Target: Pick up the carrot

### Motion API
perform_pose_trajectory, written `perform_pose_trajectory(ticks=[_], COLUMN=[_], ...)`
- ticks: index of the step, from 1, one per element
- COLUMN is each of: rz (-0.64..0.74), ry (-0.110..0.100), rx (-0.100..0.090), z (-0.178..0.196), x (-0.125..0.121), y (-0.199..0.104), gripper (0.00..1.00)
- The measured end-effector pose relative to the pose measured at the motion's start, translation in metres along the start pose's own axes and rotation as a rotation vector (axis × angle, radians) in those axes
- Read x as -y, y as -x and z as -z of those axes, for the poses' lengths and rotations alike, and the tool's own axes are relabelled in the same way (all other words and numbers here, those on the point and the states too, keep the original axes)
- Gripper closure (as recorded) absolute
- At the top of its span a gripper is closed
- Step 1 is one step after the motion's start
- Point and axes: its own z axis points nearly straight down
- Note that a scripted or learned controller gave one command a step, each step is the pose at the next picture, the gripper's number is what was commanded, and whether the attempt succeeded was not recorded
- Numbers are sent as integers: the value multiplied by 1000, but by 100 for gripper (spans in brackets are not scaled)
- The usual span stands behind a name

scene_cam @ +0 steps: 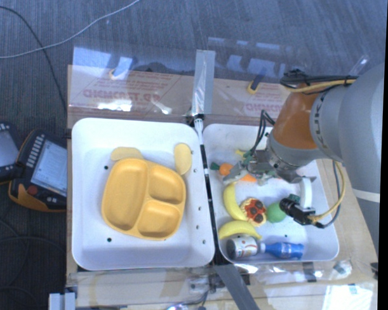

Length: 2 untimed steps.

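You have the tool [252, 167] down in the right bin [328, 242], in its upper half, with the carrot [226, 169] just to its left, close to the bin's left wall. A second orange patch [248, 179] sits right under the tool; whether it belongs to the carrot or to another item cannot be told from this view. The tool's state cannot be determined: the wrist and its cabling cover the working end.

Risks, as judged from this layout:
- The carrot lies near the wall, so a descent slightly off to the left may strike the rim or divider instead of straddling the carrot.
- The banana [233, 201] lies just below the carrot. A close there may catch it or push it into the carrot.
- The carrot is small and looks tapered, so it may slip out on lift.

The left bin [78, 198] holds a yellow divided tray [143, 199], well apart from the work.
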Motion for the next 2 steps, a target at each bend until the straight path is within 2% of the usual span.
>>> perform_pose_trajectory(ticks=[1, 2], rz=[-135, -233], ry=[11, 0], rx=[0, 3], z=[-10, 83], x=[-49, -38], y=[11, -20], gripper=[0, 0])
